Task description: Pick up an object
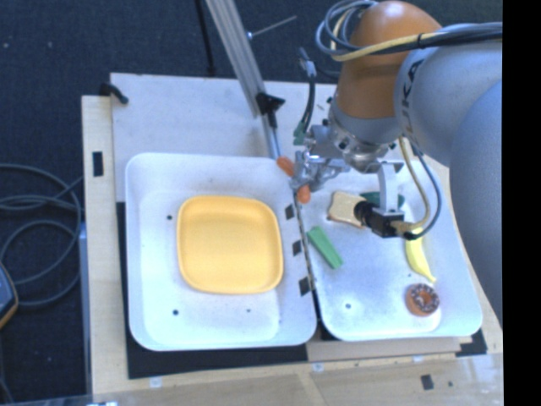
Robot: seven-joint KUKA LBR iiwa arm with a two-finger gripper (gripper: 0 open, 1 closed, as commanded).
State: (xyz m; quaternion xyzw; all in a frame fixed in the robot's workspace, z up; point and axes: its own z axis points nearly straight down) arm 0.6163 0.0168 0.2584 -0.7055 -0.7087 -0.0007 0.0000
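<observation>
Two shallow white bins sit side by side on the bench [101, 252]. The left bin [148, 311] carries a square yellow plate [229, 244], lying flat near its middle.

The right bin [372, 315] holds several small things. A green block [325, 248] lies tilted near the bin's left wall, just beside the divide between the two bins. A tan piece like a slice of bread [342, 208] lies further back, partly under the arm's hardware. A yellow banana [418, 257] lies along the right side, its upper end hidden behind a black fitting. A round brown piece with a speckled top, like a doughnut [422, 299], rests in the near right corner, near the banana's lower tip but apart from it. A small orange piece [303, 194] sits at the far end of the divide, right under the pincer.

The grey arm [456, 83] with its orange band [385, 49] reaches in from the right and hangs over the far left corner of the right bin. The pincer [314, 169] points down near the divide; whether it is spread or pressed together I cannot tell, the metalwork is too cluttered. Nothing is seen lifted clear of the bin floor.

A slanted metal rod [241, 53] crosses the backboard. Loose cables [38, 218] lie on the dark floor at left.
</observation>
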